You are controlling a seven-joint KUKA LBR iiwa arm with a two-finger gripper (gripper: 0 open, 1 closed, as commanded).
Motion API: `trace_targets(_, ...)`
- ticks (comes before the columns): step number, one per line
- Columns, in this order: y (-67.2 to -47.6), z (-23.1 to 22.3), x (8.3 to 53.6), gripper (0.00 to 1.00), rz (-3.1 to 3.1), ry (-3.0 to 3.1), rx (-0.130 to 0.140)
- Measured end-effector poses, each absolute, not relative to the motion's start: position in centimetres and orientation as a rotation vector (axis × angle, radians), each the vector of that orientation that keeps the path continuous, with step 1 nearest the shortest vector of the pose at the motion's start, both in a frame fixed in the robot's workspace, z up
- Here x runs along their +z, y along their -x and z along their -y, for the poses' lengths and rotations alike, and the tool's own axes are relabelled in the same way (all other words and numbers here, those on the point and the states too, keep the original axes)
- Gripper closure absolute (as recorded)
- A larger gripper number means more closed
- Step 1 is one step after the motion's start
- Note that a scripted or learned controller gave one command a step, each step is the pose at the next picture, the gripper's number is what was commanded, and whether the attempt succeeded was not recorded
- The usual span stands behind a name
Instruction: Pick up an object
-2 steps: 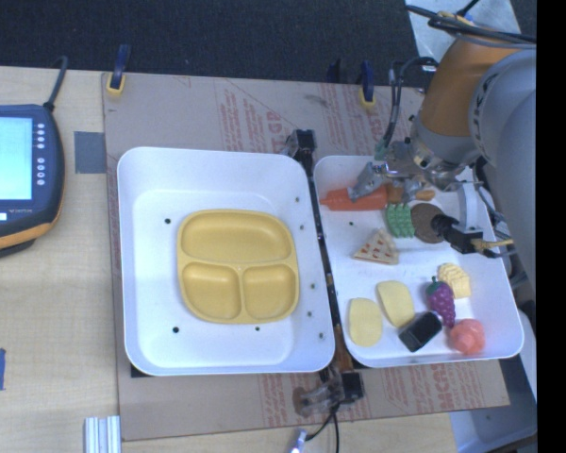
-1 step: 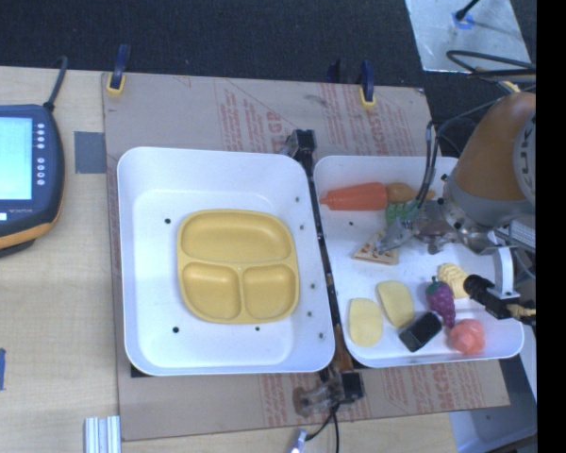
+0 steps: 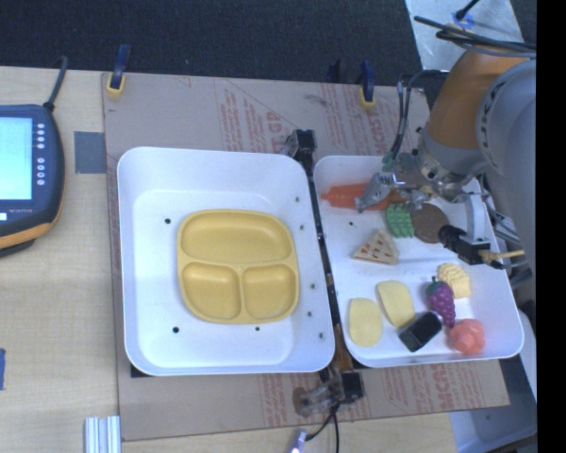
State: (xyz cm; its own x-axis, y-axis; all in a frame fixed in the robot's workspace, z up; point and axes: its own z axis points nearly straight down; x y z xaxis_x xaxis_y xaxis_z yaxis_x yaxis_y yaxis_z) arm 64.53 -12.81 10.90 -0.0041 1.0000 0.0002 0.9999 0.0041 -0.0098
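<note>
The right bin (image 3: 509, 343) holds several toy foods. An orange carrot (image 3: 341, 195) lies at its far left corner. Close by are a green piece (image 3: 399, 221), a brown disc (image 3: 426, 225) and a tan wedge (image 3: 376, 249). Nearer the front lie two pale yellow pieces (image 3: 394, 301) (image 3: 364, 322), a black block (image 3: 420, 331), purple grapes (image 3: 441, 299), a yellow corn piece (image 3: 456, 278) and a pink fruit (image 3: 466, 337). My gripper (image 3: 381, 191) is low in the bin, right at the carrot's right end and just above the green piece. The carrot's right tip is hidden under it.
The left bin (image 3: 141, 253) holds a yellow divided tray (image 3: 238, 264). A teach pendant (image 3: 14, 177) lies on the bench at far left. Clamps (image 3: 304, 143) sit between the bins at the back, and another (image 3: 335, 393) at the front. The arm (image 3: 481, 111) covers the right bin's far right corner.
</note>
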Motion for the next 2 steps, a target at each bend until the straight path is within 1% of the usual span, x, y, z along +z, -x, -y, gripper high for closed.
trace_targets(1, -54.9, 15.8, 9.2, 0.00, 2.225, 2.217, 0.001)
trace_targets(2, -60.8, 10.7, 10.9, 0.00, 2.223, 2.212, 0.007)
